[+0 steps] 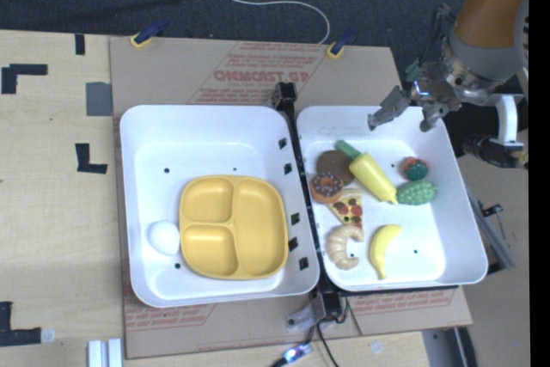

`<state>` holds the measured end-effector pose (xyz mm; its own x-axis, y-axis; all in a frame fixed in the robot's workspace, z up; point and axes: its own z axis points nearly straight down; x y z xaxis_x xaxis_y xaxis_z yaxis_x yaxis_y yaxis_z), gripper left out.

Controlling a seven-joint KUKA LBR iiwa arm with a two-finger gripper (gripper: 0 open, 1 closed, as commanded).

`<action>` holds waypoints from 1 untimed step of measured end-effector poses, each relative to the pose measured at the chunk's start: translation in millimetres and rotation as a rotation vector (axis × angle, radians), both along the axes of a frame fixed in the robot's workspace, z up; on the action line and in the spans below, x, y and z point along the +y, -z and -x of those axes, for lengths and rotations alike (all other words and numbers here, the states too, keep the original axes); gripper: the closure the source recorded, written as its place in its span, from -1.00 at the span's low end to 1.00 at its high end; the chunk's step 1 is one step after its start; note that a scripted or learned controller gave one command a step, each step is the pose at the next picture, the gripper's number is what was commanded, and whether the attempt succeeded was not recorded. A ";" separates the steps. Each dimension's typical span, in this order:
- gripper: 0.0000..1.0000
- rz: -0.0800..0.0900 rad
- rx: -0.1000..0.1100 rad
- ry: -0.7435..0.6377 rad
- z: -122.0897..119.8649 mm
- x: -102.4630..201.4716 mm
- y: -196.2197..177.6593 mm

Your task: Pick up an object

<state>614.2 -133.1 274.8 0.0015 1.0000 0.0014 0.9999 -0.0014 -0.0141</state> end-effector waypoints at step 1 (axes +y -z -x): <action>-1.00 0.002 -0.013 -0.003 -1.9 0.2 -7.5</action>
